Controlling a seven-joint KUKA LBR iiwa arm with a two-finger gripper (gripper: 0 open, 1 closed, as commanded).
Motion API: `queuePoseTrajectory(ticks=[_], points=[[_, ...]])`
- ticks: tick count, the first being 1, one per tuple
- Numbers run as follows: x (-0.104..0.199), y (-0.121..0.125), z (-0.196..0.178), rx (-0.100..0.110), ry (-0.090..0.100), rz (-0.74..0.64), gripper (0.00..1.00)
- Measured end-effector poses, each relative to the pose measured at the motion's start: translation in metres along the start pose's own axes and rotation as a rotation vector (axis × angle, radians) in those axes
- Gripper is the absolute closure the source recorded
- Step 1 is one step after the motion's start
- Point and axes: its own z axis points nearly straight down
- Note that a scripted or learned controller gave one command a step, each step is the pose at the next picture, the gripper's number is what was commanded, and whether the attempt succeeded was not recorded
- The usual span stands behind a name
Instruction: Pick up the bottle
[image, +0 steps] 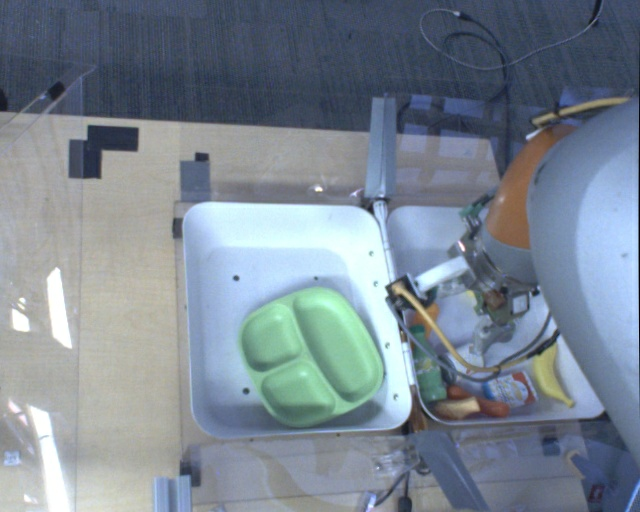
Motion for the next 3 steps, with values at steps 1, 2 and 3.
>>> queuePoseTrajectory(ticks=[1,2,3], points=[[0.0,0.0,0.0,0.0,0.0,-0.001,0.0],[0.057,0.041,-0.001,-0.001,0.002,-0.052,0.0],[0.058,-0.008,-0.001,-0.002,0.002,-0.29,0.0]])
